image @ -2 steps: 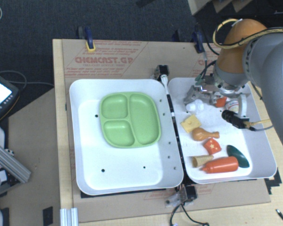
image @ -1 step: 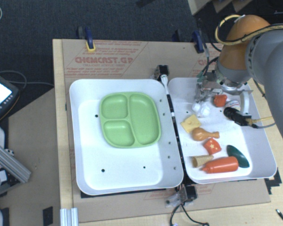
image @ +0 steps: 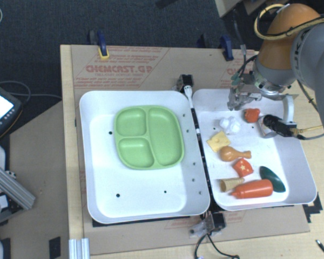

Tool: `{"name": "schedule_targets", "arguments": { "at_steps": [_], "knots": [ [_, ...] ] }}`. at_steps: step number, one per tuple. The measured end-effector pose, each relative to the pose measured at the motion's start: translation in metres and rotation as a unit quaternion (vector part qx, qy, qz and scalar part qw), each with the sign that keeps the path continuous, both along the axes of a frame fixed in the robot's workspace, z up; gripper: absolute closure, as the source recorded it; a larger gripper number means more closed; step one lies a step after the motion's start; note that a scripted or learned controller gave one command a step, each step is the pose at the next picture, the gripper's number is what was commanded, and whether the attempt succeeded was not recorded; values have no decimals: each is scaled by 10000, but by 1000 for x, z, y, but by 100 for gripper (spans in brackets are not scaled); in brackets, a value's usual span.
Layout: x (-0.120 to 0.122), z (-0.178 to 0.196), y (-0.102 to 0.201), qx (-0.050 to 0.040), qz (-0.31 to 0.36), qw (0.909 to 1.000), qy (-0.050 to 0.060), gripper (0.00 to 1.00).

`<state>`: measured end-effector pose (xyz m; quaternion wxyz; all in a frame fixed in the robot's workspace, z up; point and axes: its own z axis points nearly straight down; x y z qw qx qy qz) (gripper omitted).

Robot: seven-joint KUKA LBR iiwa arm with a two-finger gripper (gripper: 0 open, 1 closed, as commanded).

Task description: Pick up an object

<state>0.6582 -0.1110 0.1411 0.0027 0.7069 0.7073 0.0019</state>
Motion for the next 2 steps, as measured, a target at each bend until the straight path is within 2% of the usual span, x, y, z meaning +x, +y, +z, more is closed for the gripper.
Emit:
{"name": "schedule_targets", "arguments": {
  "at_steps": [1,2],
  "knots": [
    [-2,64,3,-3,3,10000,-13,100],
    [-1,86,3,0,3,10000,6,100]
  ]
}}
